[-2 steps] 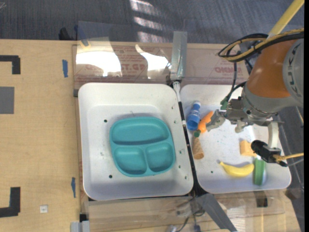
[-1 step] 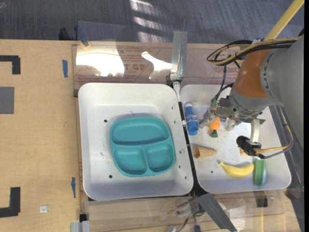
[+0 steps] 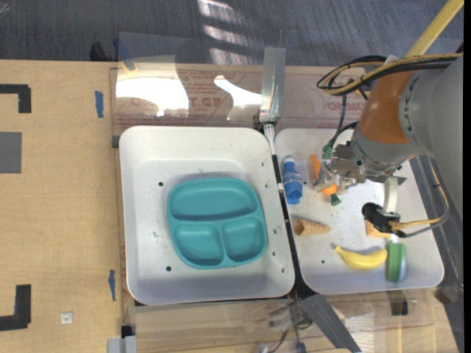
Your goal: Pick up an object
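Leftmost, a left bin (image 3: 140,153) is seen on the counter (image 3: 51,197), carrying a teal divided tray (image 3: 215,221) at its middle. Just beyond the shared wall, in the right bin (image 3: 423,271), a blue bottle (image 3: 291,179) lies at about nine o'clock, with a cone-shaped piece (image 3: 311,227) below it and a banana (image 3: 360,257) at about six o'clock beside a green item (image 3: 396,262). An orange carrot-like toy (image 3: 316,166) lies at roughly eleven o'clock, touching or just beside the gripper (image 3: 337,176), which is lowered over the small orange and green pieces there. Whether the jaws are wide, narrow or holding anything cannot be told, since the wrist hides them. No object is seen lifted. A miss is judged likely: the small pieces are crowded together, so one could be nudged aside or squeezed out at closing.
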